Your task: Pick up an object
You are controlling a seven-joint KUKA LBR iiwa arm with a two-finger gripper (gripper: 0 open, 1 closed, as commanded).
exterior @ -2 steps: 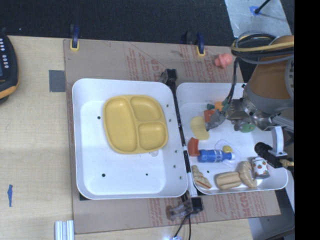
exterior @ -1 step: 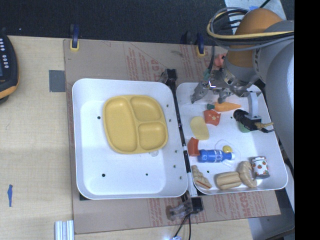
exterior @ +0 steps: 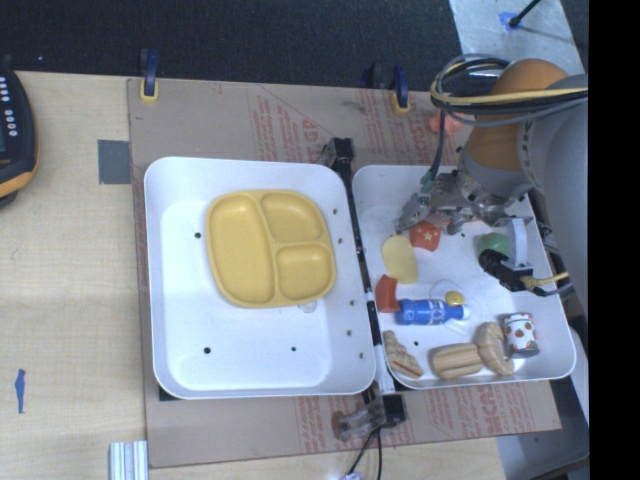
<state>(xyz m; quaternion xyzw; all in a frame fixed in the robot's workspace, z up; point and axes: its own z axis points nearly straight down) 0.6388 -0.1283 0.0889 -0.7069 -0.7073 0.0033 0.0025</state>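
Note:
My gripper hangs over the upper part of the right bin, and its fingers stand apart, so it is open. Just below the fingertips lies a small red object with a yellow star, not clearly held. A pale yellow object sits to its lower left. Further down are a red block and a blue bottle lying on its side. A green object is partly hidden under the wrist.
The left bin holds a yellow divided plate. Along the right bin's front edge lie a sandwich piece, two bread rolls, and a small can. The arm covers the right bin's far right corner.

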